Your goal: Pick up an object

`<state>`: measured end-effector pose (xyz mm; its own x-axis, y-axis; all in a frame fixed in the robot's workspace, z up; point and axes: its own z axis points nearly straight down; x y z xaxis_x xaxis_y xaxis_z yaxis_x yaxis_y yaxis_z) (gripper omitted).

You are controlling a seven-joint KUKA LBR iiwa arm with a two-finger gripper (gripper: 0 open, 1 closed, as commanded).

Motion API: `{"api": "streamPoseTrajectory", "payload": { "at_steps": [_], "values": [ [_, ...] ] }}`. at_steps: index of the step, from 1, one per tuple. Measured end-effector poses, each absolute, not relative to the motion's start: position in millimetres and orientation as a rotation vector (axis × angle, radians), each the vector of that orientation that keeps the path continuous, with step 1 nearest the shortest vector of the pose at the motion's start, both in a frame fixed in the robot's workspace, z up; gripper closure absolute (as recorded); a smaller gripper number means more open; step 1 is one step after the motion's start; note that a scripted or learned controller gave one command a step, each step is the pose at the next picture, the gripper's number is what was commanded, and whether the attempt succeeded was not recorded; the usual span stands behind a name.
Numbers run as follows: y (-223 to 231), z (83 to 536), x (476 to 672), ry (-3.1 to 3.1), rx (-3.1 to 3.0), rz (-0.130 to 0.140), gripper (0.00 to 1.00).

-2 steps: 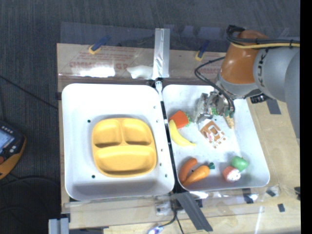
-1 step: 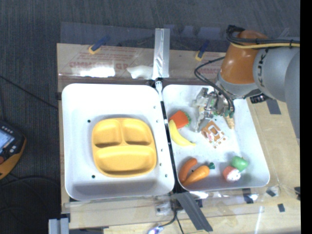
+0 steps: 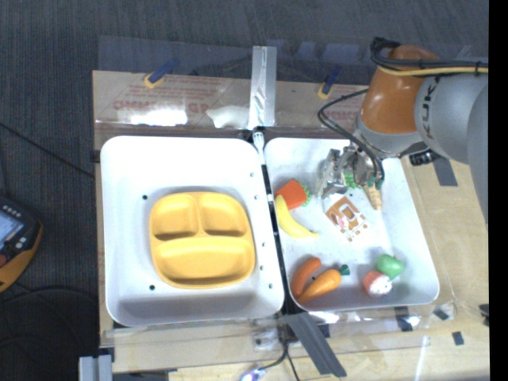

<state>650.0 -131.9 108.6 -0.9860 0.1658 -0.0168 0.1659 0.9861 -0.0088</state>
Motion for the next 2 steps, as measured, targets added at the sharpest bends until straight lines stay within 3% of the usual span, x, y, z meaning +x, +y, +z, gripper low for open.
{"api": "streamPoseTrajectory", "payload": {
  "at_steps": [1,2],
  "values": [
    [-131.3,108.5,650.0,3.115,0.259,-0.015,0.00],
    [-131.6,117.2,650.9,3.113,0.257,-0.021,1.00]
  ]
}}
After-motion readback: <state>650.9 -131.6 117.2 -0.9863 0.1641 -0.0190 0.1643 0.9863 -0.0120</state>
